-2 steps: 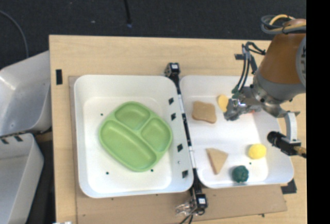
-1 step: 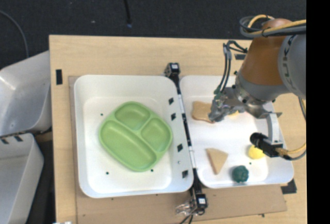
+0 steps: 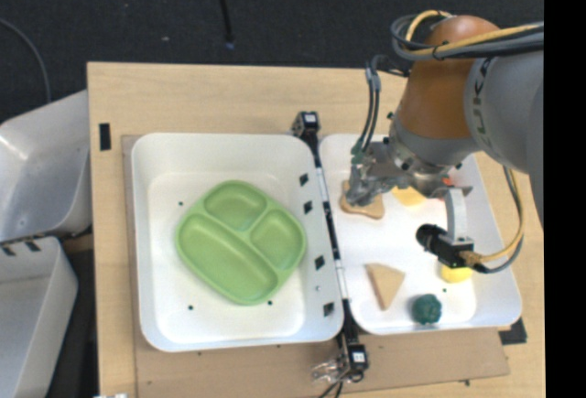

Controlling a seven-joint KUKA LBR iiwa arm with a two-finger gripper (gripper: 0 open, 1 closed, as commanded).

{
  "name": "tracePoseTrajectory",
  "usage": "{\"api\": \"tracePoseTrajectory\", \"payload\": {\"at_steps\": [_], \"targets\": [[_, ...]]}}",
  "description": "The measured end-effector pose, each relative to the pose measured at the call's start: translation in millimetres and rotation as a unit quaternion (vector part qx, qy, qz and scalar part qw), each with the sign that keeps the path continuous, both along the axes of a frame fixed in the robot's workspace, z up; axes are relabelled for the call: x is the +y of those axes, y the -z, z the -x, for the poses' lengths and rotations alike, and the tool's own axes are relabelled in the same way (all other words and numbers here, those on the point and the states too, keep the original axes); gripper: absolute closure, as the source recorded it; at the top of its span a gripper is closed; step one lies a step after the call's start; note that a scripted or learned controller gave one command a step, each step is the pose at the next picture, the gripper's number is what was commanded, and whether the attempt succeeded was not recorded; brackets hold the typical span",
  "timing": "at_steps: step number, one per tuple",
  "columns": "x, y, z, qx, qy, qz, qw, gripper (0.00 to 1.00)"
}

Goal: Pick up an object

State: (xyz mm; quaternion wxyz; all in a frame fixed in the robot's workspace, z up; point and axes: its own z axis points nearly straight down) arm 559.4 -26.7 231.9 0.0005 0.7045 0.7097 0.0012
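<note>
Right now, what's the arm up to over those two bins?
The arm has reached into the right bin and its gripper is down at a tan, flat piece near the bin's left wall. Whether it has hold of that piece can't be made out. A tan wedge, a dark green ball and yellow bits lie untouched nearby. The left bin holds a green divided plate.

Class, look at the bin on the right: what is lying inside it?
Inside the right bin lie a tan wedge, a dark green ball, a tan flat piece under the gripper, and two yellow pieces. The arm covers the bin's far part.
</note>
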Motion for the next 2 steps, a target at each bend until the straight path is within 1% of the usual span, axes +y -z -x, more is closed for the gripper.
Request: {"api": "tracePoseTrajectory", "payload": {"at_steps": [1, 2], "targets": [[63.1, -6.4, -6.9, 0.001, -0.001, -0.0003, 1.0, 1.0], [115.4, -18.9, -11.9, 0.001, 0.0, -0.0002, 1.0, 1.0]]}}
